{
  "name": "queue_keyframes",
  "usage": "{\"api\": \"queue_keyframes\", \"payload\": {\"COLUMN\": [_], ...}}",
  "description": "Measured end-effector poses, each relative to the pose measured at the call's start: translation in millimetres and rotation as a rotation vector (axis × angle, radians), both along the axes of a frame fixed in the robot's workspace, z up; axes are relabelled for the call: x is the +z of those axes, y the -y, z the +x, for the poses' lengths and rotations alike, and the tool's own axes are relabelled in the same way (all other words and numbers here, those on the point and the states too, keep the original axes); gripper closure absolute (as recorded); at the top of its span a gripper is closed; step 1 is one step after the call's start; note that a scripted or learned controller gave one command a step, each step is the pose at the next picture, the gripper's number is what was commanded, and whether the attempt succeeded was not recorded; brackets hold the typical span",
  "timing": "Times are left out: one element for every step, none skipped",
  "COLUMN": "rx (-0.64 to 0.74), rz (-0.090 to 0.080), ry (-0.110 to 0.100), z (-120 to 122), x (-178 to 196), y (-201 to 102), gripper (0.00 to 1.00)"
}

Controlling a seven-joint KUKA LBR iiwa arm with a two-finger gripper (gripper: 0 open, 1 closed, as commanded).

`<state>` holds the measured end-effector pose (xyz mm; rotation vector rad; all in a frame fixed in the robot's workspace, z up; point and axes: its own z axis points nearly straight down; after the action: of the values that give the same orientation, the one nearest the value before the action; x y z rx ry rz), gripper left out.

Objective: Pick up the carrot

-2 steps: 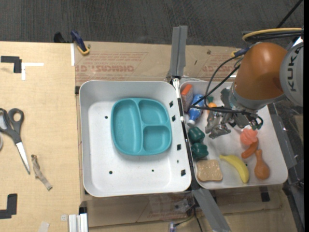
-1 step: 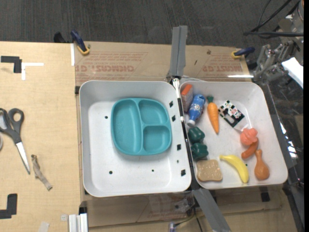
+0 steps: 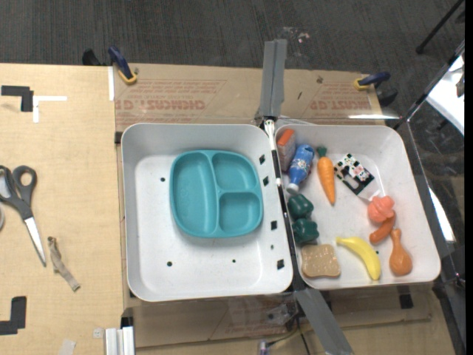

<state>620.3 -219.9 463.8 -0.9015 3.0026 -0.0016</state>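
Carrot (image 3: 326, 177) sits in the right bin (image 3: 409, 160), just beside the blue bottle (image 3: 300, 163). Looks like a light, stiff, slick plastic toy, so I'd pinch across the thick upper half. Can't tell the claw's state.

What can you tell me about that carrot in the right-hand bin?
The carrot is a small toy, plastic by the look of it, with an orange tapered body and a short green top. It lies flat on the floor of the right bin, in its upper middle part, green end toward the far wall and tip pointing toward the near side. A blue bottle lies just to its left and a black-and-white toy to its right; it seems to touch neither.
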Motion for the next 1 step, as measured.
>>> {"api": "queue_keyframes", "payload": {"rx": [0.000], "rz": [0.000], "ry": [-0.001], "z": [0.0], "x": [-0.1], "y": [0.0], "gripper": [0.00]}}
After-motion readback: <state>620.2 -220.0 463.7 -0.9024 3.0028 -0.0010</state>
